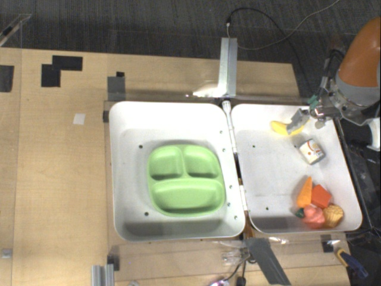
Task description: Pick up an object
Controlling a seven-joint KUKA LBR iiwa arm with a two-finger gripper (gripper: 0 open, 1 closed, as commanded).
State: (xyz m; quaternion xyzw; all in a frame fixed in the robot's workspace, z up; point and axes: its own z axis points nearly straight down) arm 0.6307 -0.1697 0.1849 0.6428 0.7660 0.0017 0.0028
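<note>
Gripper (299, 121) at the far right corner of the right bin (268, 159), fingers clamped on a yellow banana (281, 127) whose long axis runs roughly left-right, its free end pointing left toward the green divided tray (186, 179) in the left bin (128, 159).

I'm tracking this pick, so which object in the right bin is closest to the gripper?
The yellow banana, right beside the gripper at the bin's top; the others lie lower.
</note>
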